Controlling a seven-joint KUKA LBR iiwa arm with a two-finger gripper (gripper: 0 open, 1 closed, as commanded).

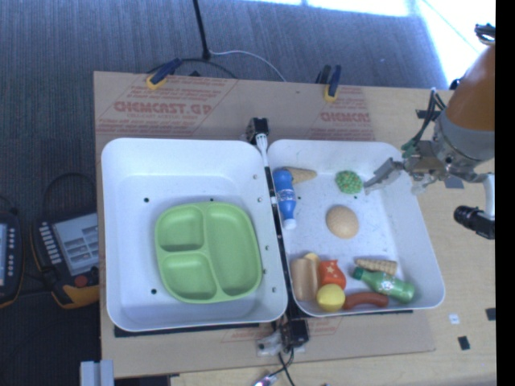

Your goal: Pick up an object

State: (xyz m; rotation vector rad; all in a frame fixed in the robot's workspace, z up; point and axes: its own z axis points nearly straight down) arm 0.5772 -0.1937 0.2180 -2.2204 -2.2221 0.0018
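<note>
**Pincer [400,175] over far right corner of right bin, nothing seen in its grasp**

Hangs under grey arm [471,127] with orange band, above the far right corner of the right shallow white bin [426,252]. Apart or together: cannot tell at this slant. Nothing visibly clamped.

Closest item: small bumpy green lump [348,182], just left of the pincer on the bin floor, not touching it. Nearer the camera, a smooth tan egg [342,221], near the bin's middle. Against the left wall, a blue plastic bottle with white cap [283,195], with a tan cone-shaped piece [302,174] beside its far end. Well apart from the pincer, clustered along the near wall: tan bun-like roll [303,276], red rounded fruit [331,273], yellow ball-like fruit [330,297], red sausage [366,300], green plastic bottle [388,286], ribbed yellow piece [376,264].

Beneath both bins, a tan bench [161,119] with red lettering on its board. Around it, dark grey ribbed carpet [48,71]. On the carpet at left, a grey and yellow handheld controller [68,252]. At the top, a thin black pole [197,14].

Counted: two bins; ten loose items, all in the right one; one light green three-compartment plate [209,252] in the left shallow white bin [121,215]; two clamps [163,72] on the bench's far edge.
</note>
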